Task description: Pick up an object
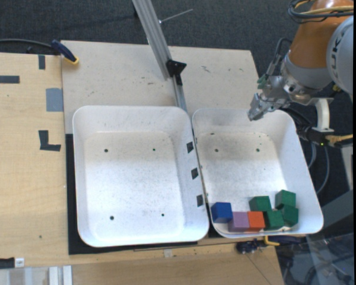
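Several small blocks lie in a cluster at the near end of the right bin [285, 135]: a blue block [222, 211], a purple block [241, 220], an orange block [256, 219] and green blocks [280, 208]. My gripper [257, 111] hangs over the far right corner of that bin, well away from the blocks. Nothing shows between its fingers, which point down and to the left.
The left bin [130, 120] sits beside the right one. A grey metal bar [154, 31] slants down from the top to the gap between the bins. Cables [320, 136] run along the right side of the right bin.
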### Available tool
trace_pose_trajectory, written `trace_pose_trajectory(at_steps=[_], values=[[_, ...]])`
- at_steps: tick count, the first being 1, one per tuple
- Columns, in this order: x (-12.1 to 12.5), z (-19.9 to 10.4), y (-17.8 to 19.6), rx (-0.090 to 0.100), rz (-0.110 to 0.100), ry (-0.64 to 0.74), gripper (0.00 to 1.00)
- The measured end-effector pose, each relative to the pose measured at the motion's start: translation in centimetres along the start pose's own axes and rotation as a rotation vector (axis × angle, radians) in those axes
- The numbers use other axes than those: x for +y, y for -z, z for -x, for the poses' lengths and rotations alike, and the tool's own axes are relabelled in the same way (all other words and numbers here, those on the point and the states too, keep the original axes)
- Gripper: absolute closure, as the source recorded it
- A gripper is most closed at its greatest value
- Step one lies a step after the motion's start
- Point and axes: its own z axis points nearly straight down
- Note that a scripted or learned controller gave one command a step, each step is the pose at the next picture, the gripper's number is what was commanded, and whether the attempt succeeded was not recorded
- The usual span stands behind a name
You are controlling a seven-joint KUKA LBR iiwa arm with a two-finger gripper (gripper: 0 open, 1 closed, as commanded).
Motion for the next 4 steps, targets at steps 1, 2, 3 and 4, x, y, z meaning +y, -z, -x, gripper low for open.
trace_pose_trajectory(at_steps=[1,2,3,4], values=[[-2.6,-4.2,0.8,0.001,0.001,0.001,1.0],[-4.7,-8.1,0.0,0.0,0.0,0.001,1.0],[-7.9,-13.1,0.7,0.001,0.0,0.003,1.0],[-10.1,-18.7,-0.4,0.0,-0.001,0.004,1.0]])
